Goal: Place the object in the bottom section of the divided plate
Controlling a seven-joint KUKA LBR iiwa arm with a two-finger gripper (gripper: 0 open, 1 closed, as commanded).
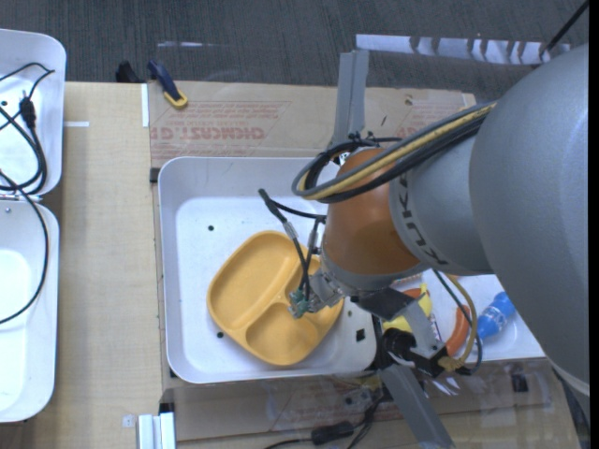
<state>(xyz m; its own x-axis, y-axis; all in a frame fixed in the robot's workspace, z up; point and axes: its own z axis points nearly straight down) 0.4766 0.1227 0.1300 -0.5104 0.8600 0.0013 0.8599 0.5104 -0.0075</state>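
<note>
While your arm (487, 185) hangs over the bin (187, 251) | plate (257, 297): yellow, tilted, inside | gripper (304, 299): at plate's right edge | grip: cannot tell.

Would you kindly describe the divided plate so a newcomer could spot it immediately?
Find the white bin beneath the grey arm. On its floor, toward the near wall, lies the plate: yellow-orange, rounded, split by raised ridges into sections, and the one coloured thing on the white floor.
</note>
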